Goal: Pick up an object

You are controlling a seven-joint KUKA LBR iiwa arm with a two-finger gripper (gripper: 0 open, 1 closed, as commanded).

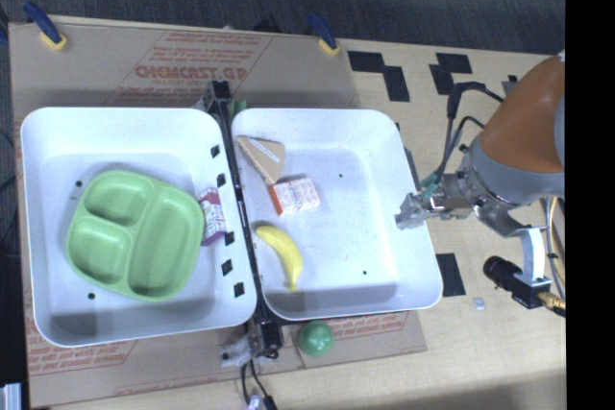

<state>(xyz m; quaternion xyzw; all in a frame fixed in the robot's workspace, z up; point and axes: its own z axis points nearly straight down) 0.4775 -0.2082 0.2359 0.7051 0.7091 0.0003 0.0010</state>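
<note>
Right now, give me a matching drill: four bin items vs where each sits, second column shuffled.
Items:
1. green plate
2. banana
3. green ball
4. claw

Places:
A. on the bench, just outside the right bin's near edge
B. at the right bin's right rim
C. in the left bin
D. in the right bin, near its front left

Pairs: 1-C, 2-D, 3-A, 4-B
</note>
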